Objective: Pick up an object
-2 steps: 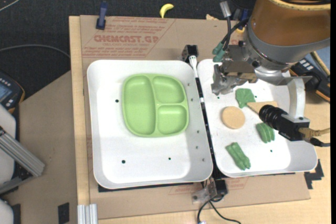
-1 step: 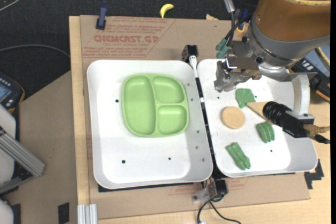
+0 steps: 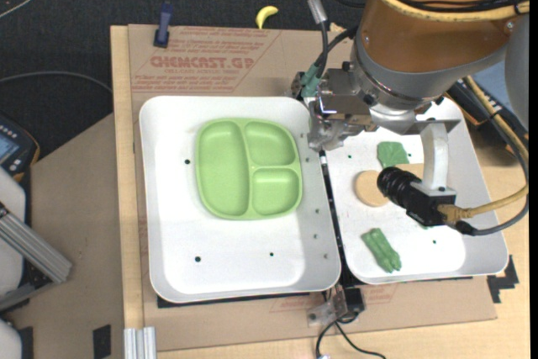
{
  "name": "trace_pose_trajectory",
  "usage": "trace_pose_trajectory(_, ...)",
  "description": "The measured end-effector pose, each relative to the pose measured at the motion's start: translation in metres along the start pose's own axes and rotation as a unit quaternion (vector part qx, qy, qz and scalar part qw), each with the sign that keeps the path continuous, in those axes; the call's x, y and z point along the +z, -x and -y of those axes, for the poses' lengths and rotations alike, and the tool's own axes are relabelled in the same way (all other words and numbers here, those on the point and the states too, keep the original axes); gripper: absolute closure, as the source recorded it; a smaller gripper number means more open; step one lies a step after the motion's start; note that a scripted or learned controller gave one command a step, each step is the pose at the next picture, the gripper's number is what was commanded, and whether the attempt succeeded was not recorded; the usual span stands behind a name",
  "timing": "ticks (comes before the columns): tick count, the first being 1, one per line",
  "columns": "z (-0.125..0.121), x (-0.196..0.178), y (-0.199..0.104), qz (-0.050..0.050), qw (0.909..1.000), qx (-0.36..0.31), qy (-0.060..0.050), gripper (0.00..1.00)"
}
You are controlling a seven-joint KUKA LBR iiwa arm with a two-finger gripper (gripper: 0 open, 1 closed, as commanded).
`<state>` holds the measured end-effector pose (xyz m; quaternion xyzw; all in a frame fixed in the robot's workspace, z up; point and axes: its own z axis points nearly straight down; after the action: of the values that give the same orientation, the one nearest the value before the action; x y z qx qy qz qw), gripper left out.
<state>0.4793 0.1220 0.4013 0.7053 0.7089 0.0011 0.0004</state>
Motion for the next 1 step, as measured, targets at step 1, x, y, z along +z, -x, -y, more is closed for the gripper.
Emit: trace_pose_trajectory(1, -0.0003, -0.0440, -0.0560, -0.001, 1.0000, -0.001, 0.002, 1.00)
